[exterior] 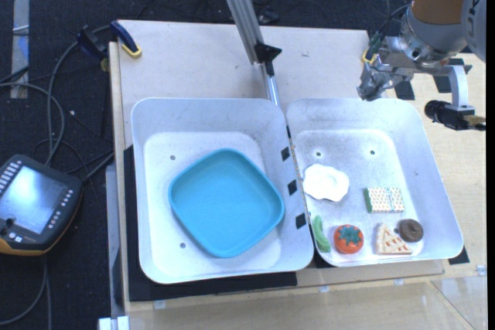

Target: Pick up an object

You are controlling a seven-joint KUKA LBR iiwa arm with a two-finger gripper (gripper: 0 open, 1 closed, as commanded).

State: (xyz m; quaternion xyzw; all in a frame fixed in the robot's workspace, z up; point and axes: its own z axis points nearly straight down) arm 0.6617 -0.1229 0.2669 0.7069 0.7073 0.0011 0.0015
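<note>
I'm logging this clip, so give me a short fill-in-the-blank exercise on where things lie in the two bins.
1. The blue plate lies in the ____ bin.
2. The tomato sits in the same bin as the white lump, nearer that bin's ____ edge.
3. The gripper hangs above the bench, beyond the right bin's ____ edge.

Missing words: left; front; far

My tool (pixel 373 86) hangs above the right bin's (pixel 433 166) rim at one o'clock; toy foods cluster at five; a blue plate (pixel 225 202) occupies the left bin (pixel 147 166).
</note>
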